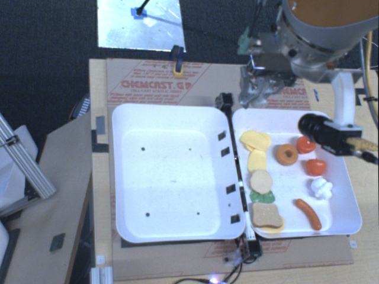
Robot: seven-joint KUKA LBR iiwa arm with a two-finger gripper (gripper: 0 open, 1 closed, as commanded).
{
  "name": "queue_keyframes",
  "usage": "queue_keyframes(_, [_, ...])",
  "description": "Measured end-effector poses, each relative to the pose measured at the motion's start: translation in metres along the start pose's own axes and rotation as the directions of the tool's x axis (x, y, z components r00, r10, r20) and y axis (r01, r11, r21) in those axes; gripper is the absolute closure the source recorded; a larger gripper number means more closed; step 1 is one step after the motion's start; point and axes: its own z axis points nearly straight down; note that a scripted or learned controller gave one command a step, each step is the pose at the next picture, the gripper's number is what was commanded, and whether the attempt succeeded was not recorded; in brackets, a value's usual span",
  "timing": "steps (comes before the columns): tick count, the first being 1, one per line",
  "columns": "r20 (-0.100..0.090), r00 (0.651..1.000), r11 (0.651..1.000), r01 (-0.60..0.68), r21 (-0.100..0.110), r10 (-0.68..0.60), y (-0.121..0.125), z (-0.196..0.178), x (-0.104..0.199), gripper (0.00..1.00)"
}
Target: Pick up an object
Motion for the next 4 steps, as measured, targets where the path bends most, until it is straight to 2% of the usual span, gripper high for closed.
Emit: queue_keyframes(4, [0.0, 1.0, 1.0, -0.002, 0.001, 0.002, 0.0, 0.0, 0.029, 1.0])
